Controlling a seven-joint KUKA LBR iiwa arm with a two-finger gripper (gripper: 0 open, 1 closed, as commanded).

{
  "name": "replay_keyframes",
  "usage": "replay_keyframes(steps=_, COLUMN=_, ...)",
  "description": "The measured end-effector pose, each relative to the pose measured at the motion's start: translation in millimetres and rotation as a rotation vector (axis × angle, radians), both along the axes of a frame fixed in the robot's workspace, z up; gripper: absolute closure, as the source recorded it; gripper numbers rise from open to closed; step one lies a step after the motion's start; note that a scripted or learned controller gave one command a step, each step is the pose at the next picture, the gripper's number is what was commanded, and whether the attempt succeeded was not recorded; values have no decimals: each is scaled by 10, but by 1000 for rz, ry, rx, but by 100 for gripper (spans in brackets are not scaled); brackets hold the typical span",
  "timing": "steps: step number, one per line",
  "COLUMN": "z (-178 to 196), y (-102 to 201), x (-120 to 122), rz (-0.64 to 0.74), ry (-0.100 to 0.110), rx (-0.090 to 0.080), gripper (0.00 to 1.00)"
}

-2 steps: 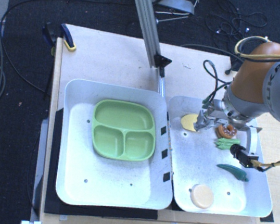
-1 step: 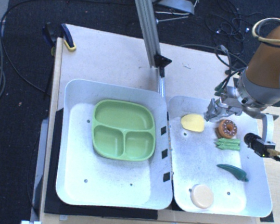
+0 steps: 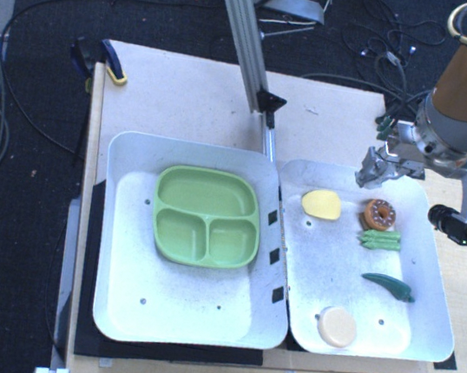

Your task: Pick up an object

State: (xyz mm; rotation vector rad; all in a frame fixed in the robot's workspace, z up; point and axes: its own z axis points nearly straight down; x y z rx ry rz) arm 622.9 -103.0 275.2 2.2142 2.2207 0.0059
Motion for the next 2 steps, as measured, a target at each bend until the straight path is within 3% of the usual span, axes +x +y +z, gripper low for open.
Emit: replay_keyframes(steps=2, z=-177, y=1028, x=-229, rz=3, ry=9, rx=1, gripper=100)
